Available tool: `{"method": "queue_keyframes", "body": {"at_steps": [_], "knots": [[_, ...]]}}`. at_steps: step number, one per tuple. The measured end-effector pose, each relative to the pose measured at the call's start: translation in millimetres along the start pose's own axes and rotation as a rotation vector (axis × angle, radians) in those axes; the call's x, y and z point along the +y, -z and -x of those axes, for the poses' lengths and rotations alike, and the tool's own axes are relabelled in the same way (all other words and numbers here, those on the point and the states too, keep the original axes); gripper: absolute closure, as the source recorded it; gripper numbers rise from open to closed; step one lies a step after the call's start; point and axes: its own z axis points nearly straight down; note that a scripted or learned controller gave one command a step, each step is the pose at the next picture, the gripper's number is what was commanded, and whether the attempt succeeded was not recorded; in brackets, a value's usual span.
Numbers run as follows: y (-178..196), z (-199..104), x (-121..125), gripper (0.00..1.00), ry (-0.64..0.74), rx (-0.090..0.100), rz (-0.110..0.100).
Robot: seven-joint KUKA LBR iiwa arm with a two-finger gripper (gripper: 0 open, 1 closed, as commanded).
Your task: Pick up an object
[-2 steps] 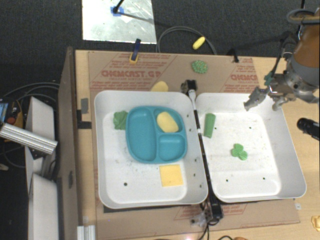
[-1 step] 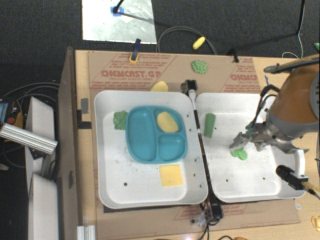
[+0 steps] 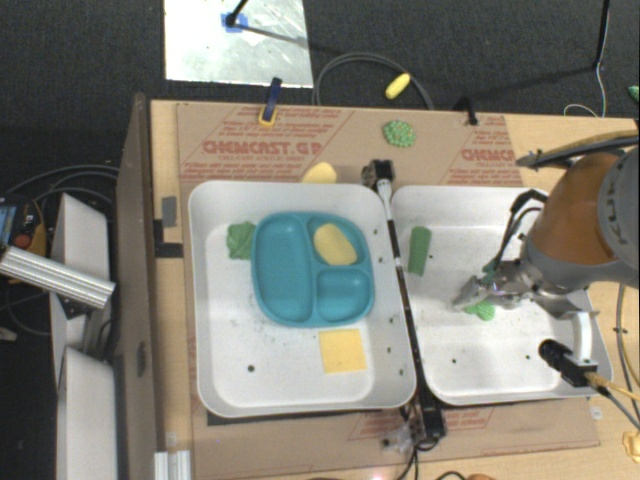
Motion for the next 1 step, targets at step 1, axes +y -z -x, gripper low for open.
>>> {"method": "queue_keyframes", "body": {"at_steps": [1], "knots": [[3.3, 35.5, -15.0, 0.0, -0.002, -0.001, 0.0]]}}
